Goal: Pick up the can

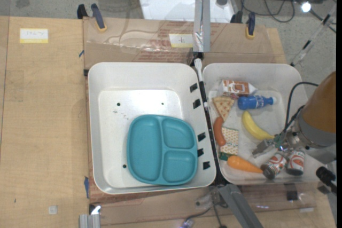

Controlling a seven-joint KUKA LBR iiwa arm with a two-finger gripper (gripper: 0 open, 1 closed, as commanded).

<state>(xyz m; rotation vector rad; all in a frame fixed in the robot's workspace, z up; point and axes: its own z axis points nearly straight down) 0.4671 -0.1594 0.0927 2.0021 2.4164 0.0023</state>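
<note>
Camera view has our gripper (278, 142) low in the right bin (299, 75), just above the can (273, 164); we cannot tell its grip, and lifting remains.

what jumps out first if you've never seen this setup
The big teal plate lying alone in the left bin catches the eye first. Next comes the crowded right bin: a banana, a blue bottle, a carrot and two cans at its near edge. The gripper is right above those cans.
</note>
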